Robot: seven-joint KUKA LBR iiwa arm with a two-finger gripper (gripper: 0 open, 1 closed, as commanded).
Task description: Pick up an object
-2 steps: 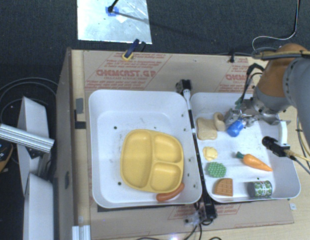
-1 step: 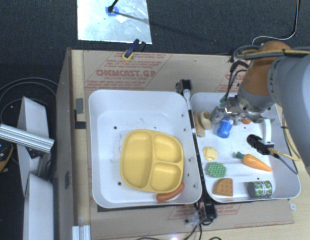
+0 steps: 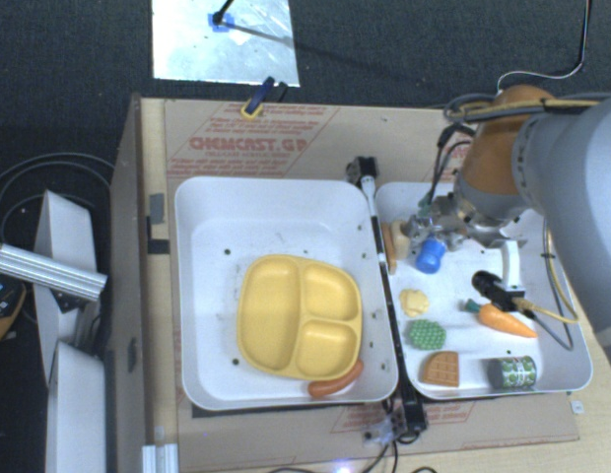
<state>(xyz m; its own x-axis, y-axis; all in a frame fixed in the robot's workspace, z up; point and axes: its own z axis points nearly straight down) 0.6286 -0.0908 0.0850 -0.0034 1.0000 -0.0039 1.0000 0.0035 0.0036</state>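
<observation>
My gripper (image 3: 433,231) hangs over the upper left part of the right bin (image 3: 572,363). A blue cylinder (image 3: 430,256) lies right under its tip, and I cannot see whether the two touch. Lower in this bin lie a small pale yellow piece (image 3: 414,302), a green round piece (image 3: 426,335), a brown waffle (image 3: 441,369), an orange carrot (image 3: 507,320) and a green can (image 3: 510,372). A tan piece (image 3: 390,237) rests against the bin's left wall.
The left bin (image 3: 212,215) holds a yellow divided plate (image 3: 298,315) with a reddish sausage (image 3: 335,382) at its near edge. The grey arm with its orange band (image 3: 498,156) covers the right bin's far right corner.
</observation>
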